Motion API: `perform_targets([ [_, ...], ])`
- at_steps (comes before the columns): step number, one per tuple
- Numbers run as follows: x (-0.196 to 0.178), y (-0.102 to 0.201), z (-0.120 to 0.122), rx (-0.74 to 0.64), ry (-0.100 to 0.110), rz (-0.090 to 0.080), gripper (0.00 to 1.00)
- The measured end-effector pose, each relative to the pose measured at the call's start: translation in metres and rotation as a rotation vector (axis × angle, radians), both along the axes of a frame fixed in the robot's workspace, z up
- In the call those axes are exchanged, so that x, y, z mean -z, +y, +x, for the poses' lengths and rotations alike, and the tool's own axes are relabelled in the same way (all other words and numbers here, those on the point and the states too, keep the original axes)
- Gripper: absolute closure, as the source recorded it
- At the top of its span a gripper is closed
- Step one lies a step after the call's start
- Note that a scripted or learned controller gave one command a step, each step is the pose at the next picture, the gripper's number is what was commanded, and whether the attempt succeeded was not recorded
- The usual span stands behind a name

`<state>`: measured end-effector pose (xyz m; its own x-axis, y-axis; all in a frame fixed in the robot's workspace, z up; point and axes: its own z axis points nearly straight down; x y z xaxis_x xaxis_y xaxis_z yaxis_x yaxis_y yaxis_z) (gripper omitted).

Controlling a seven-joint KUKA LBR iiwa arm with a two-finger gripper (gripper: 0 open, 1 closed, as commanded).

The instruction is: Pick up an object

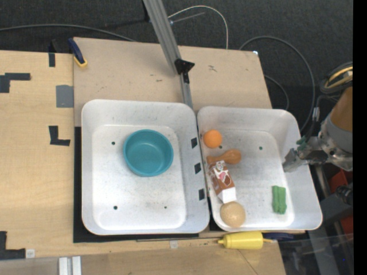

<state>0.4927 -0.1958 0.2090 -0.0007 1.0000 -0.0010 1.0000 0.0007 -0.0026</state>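
Gripper (293,157) sits at the 3 o'clock edge of the right bin (298,128), over its rim, arm entering from the right with orange band just visible. Can't tell finger state, too dark and small. Nothing seen between them.

Right bin contents, all candidates for pickup: orange ball (213,138) at the bin's 10 o'clock; brown pear-shaped piece (227,157) just below it, lying on its side; red-and-white carton (222,180) at 8 o'clock, lying flat, touching or nearly touching the brown piece; tan ball (233,214) at 7 o'clock, right against the carton's lower end; green block (278,200) at 5 o'clock, alone, nearest the gripper, bare floor between them.

Cluster along the left wall is tight: carton, brown piece and tan ball crowd each other against the divider.

Left bin (92,153) holds a teal bowl (149,152), upright, near centre. Yellow bottle (243,240) lies outside on the bench at 6 o'clock of the right bin, against its rim. Grey pole (163,24) slants in from 12 o'clock to the gap between the bins. Cables (269,44) run on the dark floor at 1 o'clock.
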Motion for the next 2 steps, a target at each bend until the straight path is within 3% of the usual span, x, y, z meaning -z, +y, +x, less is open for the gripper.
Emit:
perform_targets([
  [2, -0.001, 0.097, 0.002, -0.005, 0.0, 0.003, 1.0],
])
